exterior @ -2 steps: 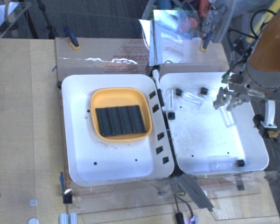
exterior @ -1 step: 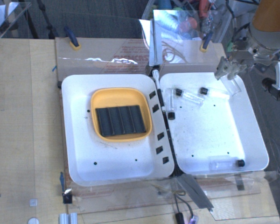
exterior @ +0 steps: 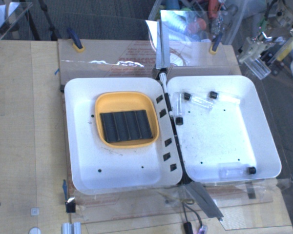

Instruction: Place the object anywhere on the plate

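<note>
Block [exterior: 126,126] on plate [exterior: 101,103]; plate in L bin [exterior: 83,174].

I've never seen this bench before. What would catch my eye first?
The yellow plate in the left bin, with a dark ridged block lying on it. Next, the clear tubes with black caps in the right bin: some near its far left corner, one by its near edge.

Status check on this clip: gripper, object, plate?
Yellow plate in left bin, dark ridged block lying on it. Clear black-capped tubes lie in right bin. Nothing covering the block.
</note>
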You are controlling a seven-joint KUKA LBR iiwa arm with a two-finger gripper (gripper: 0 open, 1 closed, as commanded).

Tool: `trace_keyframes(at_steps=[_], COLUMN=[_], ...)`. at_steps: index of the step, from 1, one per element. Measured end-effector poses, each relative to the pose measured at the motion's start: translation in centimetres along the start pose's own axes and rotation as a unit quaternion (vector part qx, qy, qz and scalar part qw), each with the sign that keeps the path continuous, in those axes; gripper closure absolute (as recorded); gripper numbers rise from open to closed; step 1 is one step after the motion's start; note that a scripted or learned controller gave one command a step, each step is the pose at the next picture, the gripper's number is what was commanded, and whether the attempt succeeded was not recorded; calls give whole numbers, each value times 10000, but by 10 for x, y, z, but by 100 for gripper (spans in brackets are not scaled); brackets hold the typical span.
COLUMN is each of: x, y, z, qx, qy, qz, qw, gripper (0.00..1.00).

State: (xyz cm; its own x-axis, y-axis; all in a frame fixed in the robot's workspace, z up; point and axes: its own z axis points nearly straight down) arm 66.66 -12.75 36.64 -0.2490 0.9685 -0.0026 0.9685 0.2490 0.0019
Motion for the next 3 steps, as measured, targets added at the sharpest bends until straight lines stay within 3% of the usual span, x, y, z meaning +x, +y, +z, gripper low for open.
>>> trace_keyframes(at_steps=[1,2,3], x=[7,-42,-72], y=[-68,-11,-36], z=[111,69,-24], qx=[25,-15,-20], qy=[27,-4,-11], qz=[-1172,-2784,-4069], qw=[9931,9605,9135], gripper=[100,100,100])
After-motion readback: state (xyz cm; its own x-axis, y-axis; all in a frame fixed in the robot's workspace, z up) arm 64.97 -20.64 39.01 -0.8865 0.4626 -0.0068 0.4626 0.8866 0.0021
